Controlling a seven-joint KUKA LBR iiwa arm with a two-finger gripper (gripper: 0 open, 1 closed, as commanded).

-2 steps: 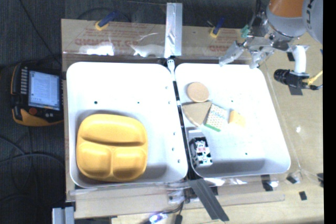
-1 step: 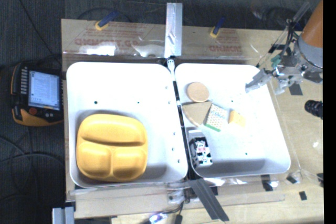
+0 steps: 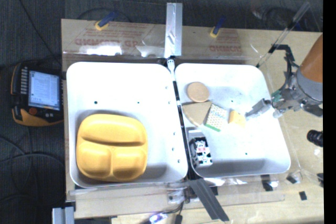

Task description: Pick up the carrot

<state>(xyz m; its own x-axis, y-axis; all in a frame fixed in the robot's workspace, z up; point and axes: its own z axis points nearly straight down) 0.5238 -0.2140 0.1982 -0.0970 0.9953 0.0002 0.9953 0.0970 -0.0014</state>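
Closest to the lens, at the lower edge of the right bin point(image 3: 273, 165), lies a small black-and-white box point(image 3: 200, 152), down and to the left of the end effector point(image 3: 255, 110). I cannot tell how far open the end effector is, and I see no object gripped in it. It hangs low over the right side of this bin. Its tip is just beside a small yellow-orange piece point(image 3: 237, 117), which I take to be the carrot, though its shape is too small to be sure. I judge that the step in hand is the approach. The next move calls for the end effector to come over this piece and lower around it without pushing it into the green-and-white block point(image 3: 214, 116) that touches its far side. Further left in the same bin are a round tan disc point(image 3: 198, 92) and a flat tan wedge point(image 3: 195, 112). Well apart, the left bin point(image 3: 105, 78) holds one big yellow loaf-like object point(image 3: 111, 144).
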